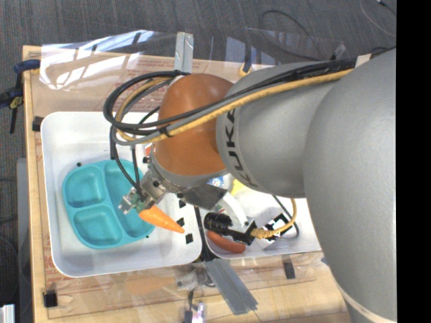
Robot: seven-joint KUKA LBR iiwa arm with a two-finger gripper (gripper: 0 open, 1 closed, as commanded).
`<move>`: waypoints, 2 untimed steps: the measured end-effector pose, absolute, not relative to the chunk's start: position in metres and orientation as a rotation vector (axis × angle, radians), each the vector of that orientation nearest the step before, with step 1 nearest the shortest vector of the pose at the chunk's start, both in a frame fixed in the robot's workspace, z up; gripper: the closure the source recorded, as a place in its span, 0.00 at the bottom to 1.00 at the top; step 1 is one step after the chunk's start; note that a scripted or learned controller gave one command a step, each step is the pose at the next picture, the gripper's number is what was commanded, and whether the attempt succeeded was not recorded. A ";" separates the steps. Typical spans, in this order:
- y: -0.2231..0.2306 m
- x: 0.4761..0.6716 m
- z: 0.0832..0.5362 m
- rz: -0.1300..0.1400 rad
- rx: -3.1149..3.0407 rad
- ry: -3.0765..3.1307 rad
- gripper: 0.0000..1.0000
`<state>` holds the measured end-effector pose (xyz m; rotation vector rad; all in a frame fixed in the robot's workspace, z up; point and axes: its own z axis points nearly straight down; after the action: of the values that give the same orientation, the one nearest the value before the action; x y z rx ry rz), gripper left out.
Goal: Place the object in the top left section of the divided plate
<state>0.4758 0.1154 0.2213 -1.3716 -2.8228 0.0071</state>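
A teal divided plate [91,207] lies in the left white bin [60,140]. It has two sections on its left side and a longer one on its right. My gripper [135,204] hangs over the plate's right section, beneath the grey and orange wrist. An orange toy carrot [161,219] sticks out to the right from between the fingers, with its thick end at the fingertips and its tip over the plate's right rim. The gripper is shut on the carrot. The plate's top left section [84,186] holds nothing.
The right bin [296,247] is mostly hidden by the arm. A red-brown item [227,243] lies at its front and a yellow item [240,191] sits further back. The bench's wooden edge [135,281] runs along the front.
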 end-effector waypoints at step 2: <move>0.190 0.477 0.290 0.002 -0.758 -3.048 1.00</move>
<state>0.4765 0.1895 0.2895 -0.7584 -3.0484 0.0017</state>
